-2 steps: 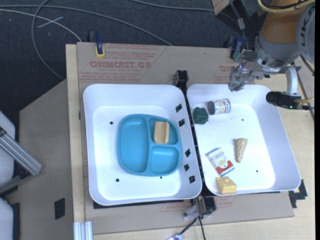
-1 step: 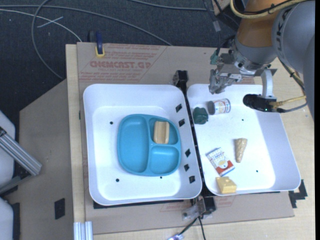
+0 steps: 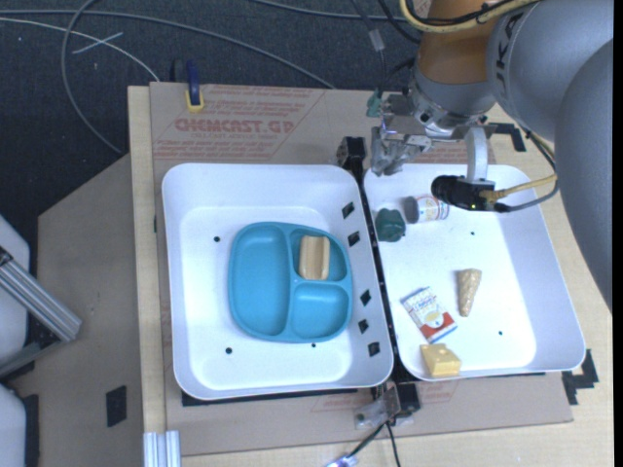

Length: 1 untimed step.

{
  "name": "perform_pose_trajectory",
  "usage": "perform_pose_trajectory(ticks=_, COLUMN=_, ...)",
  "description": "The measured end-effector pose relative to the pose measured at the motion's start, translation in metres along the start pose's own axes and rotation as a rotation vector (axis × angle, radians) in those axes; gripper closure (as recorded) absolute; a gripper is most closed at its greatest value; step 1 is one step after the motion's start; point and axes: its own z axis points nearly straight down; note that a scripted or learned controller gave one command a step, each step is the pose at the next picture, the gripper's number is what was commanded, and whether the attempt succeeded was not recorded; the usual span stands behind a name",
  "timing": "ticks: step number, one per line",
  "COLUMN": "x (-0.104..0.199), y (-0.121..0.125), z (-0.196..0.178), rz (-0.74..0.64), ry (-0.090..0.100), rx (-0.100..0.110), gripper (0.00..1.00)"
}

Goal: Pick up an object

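Observation:
The right bin (image 3: 526,261) holds several small objects. A dark teal lump (image 3: 390,224) lies near its left wall, with a small clear bottle with a label (image 3: 428,208) just right of it. Lower down lie a tan cone (image 3: 468,290), a red and white packet (image 3: 427,312) and a yellow block (image 3: 441,360). My gripper (image 3: 389,156) hangs over the bin's far left corner, above and behind the teal lump, apart from every object. Nothing shows in its grasp.
The left bin (image 3: 195,222) holds a blue divided plate (image 3: 277,285) with a tan piece (image 3: 313,257) in its upper right compartment. A black ridge with clips (image 3: 365,251) parts the two bins. A black module with a yellow cable (image 3: 462,191) hangs off the arm over the right bin's far edge.

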Motion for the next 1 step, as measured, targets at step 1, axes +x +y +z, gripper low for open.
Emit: perform_pose_trajectory(ticks=1, x=0.0506, y=-0.0001, z=0.0158, rz=0.001, ry=-0.001, rx=0.005, gripper=1.00)
